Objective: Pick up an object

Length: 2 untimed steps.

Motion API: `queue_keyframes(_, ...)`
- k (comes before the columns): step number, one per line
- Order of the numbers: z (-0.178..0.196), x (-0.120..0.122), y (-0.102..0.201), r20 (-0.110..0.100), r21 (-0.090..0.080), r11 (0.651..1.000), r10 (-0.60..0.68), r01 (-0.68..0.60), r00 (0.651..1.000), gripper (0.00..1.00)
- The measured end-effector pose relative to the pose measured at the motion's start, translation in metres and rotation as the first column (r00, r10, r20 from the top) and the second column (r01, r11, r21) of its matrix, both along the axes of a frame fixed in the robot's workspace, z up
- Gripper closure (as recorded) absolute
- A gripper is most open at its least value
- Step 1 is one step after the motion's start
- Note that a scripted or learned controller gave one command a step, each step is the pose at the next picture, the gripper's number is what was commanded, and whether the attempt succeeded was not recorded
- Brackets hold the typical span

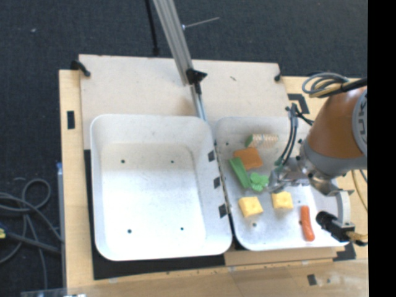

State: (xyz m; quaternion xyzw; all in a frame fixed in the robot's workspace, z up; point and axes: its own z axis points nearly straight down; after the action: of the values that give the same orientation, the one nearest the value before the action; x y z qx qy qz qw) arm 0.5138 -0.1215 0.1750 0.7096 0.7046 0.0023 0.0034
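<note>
The right bin (230, 135) holds several small objects. An orange block (250, 158) lies beside a long green piece (241, 170) and a green lump (260, 180). Two yellow cubes sit lower down, one (250, 206) on the left and one (283, 201) on the right. A red-orange stick (306, 223) lies near the bin's lower right. A beige ridged piece (266, 140) rests at the far side. My gripper (279, 182) hangs low over the bin, between the green lump and the right yellow cube. No object shows in its grasp.
The left bin (99, 166) stands beside the right one, with a shared wall between them. A slanted metal pole (176, 39) rises behind the bins. The grey arm with its orange band (337, 129) covers the right bin's right side. Cables lie on the floor at left.
</note>
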Motion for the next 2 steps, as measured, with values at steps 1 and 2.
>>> queue_keyframes(1,0.044,0.004,0.000,-0.001,0.000,1.000,0.010,-0.010,1.000,1.00)
queue_keyframes(2,0.055,0.005,-0.001,-0.004,0.001,1.000,0.011,-0.011,1.000,1.00)
